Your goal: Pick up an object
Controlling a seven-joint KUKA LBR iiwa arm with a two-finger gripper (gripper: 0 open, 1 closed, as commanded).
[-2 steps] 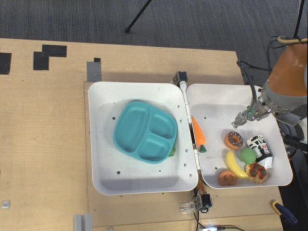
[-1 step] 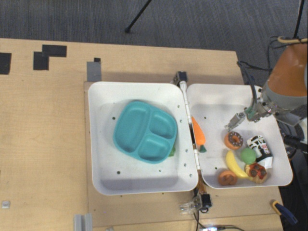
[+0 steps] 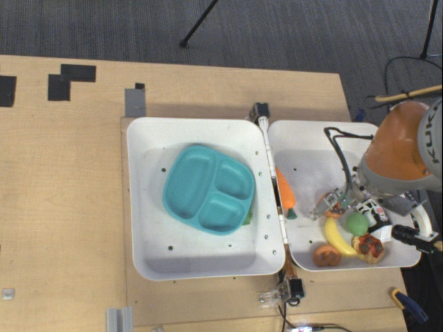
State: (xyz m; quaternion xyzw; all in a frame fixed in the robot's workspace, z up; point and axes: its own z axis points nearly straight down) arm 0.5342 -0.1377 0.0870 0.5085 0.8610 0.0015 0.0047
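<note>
The arm (image 3: 405, 147) is reaching in from the right over the right bin (image 3: 304, 159), its orange band showing above the wrist. The gripper (image 3: 349, 200) is sitting low in the bin, directly above a cluster of small objects; whether it is open, closed or gripping anything cannot be determined from this angle. The cluster is lying near the front right corner of the right bin: a green ball (image 3: 357, 223) is resting just beside the gripper, a banana (image 3: 337, 236) is lying touching it, a brown round fruit (image 3: 327, 256) is sitting at the front wall, and a red item (image 3: 369, 247) is lying alongside. A carrot (image 3: 285, 191) is lying against the left wall of the same bin. The left bin (image 3: 149, 254) is holding a teal divided plate (image 3: 210, 189).
</note>
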